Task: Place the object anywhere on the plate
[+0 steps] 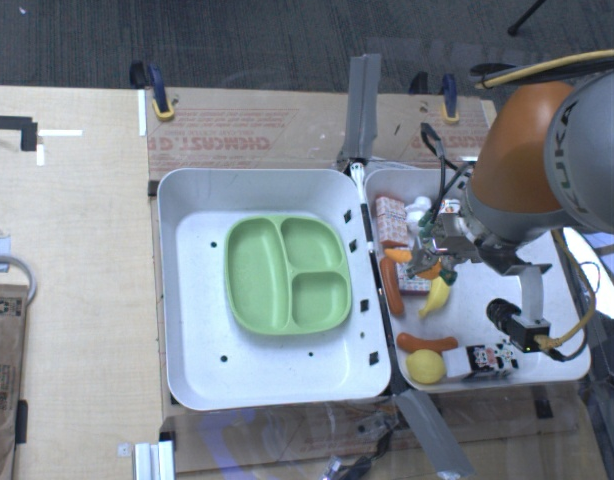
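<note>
A green plate (287, 273) with three compartments lies in the left bin (187, 318), and nothing rests on it. My gripper (430, 256) hangs low over the right bin (572, 363), near its left side. It sits above a cluster of toy food: a yellow banana (437, 297), a red and white carton (415, 284) and a small orange piece (397, 255). The wrist hides what lies directly under the gripper. The grey arm with its orange band (522, 148) comes in from the upper right.
The right bin also holds an orange sausage (392, 288), a second red and white carton (390, 211), a yellow lemon (425, 366), a red-orange sausage (427, 343) and a black and white object (487, 358). A grey divider (365, 118) runs between the bins.
</note>
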You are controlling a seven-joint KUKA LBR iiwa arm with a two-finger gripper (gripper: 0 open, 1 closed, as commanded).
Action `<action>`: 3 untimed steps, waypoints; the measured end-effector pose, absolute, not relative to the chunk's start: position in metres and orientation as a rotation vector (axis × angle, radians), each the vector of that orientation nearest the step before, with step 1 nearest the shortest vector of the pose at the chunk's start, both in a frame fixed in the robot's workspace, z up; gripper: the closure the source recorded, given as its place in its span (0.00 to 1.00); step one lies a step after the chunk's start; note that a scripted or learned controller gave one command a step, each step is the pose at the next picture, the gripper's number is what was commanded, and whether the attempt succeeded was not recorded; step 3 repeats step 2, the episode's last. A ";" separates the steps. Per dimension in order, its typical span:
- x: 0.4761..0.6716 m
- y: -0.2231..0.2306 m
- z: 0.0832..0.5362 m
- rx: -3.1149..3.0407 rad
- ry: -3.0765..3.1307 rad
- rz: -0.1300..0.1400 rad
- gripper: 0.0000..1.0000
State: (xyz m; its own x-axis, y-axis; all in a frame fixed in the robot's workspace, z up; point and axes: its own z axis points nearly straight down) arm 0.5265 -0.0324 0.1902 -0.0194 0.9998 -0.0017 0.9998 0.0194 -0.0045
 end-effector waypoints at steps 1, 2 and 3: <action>0.557 0.054 0.190 -2.099 -2.335 0.007 1.00; 0.557 0.054 0.190 -2.100 -2.335 0.007 0.00; 0.557 0.054 0.190 -2.100 -2.335 0.007 0.00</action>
